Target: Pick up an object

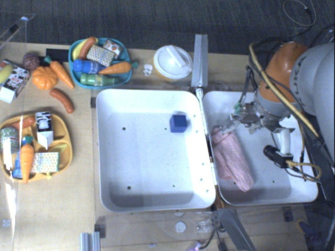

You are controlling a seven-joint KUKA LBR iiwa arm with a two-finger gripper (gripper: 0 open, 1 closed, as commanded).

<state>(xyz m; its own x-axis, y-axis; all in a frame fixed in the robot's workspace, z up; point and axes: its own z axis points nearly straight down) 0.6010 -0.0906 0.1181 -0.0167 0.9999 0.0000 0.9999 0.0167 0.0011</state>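
A small blue cube (pixel 178 123) lies in the left white bin (pixel 141 161), near its upper right corner. A pink, soft-looking elongated object (pixel 233 158) lies along the left wall of the right white bin (pixel 280 184). My gripper (pixel 234 123) hangs over the right bin, reaching in from the right. It sits just above the upper end of the pink object, and its tips are too small and cluttered to read. I cannot tell if it touches the pink object.
A blue bowl (pixel 99 61) and a yellow plate (pixel 35 148) of toy food stand to the left of the bins, among a loose toy pumpkin (pixel 44 78) and sausage (pixel 63 100). A white lidded bowl (pixel 172 62) and a metal post (pixel 199 61) stand behind the bins.
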